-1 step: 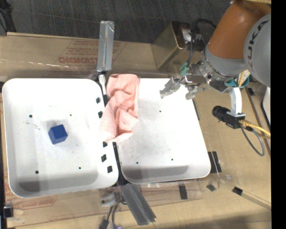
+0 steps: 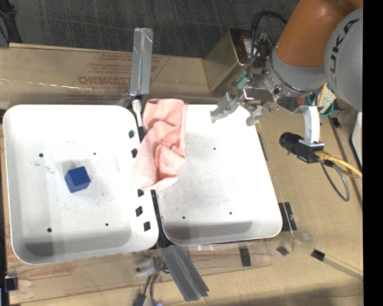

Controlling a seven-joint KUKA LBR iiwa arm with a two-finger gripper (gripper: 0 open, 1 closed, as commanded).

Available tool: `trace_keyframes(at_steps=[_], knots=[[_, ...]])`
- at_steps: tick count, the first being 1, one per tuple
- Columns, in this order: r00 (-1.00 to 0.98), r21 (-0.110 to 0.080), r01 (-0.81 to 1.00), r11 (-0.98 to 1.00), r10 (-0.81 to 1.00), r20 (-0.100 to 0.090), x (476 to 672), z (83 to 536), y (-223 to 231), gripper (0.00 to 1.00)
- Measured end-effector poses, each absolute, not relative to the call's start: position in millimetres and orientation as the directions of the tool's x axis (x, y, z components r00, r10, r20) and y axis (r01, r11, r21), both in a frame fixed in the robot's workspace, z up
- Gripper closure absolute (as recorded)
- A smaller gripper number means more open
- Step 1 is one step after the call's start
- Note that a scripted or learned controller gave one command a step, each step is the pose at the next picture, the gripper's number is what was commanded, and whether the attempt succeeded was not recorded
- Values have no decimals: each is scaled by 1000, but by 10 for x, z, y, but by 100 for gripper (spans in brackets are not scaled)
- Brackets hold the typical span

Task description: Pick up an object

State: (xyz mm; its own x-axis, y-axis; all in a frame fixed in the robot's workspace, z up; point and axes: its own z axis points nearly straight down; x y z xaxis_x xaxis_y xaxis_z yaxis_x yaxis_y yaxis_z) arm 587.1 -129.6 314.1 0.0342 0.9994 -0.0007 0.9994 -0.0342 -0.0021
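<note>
Claw (image 2: 235, 112) spread wide, nothing between fingers

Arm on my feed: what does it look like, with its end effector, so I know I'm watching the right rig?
A bulky grey arm with an orange band above the wrist and dark letters, partly cut off, on the grey shell. The end effector is small, metallic silver-grey, with two thin fingers. Dark cables loop around the wrist, and a black unit with a yellow cable sits just below it.

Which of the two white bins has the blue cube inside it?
The left bin holds the blue cube. The right bin holds only part of the pink cloth draped over its left rim.
</note>
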Motion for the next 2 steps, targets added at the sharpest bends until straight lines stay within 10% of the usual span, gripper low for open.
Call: trace_keyframes(at_steps=[2], knots=[[-104, -4, 995, 104, 995, 1, 6355, 913, -900, 0]])
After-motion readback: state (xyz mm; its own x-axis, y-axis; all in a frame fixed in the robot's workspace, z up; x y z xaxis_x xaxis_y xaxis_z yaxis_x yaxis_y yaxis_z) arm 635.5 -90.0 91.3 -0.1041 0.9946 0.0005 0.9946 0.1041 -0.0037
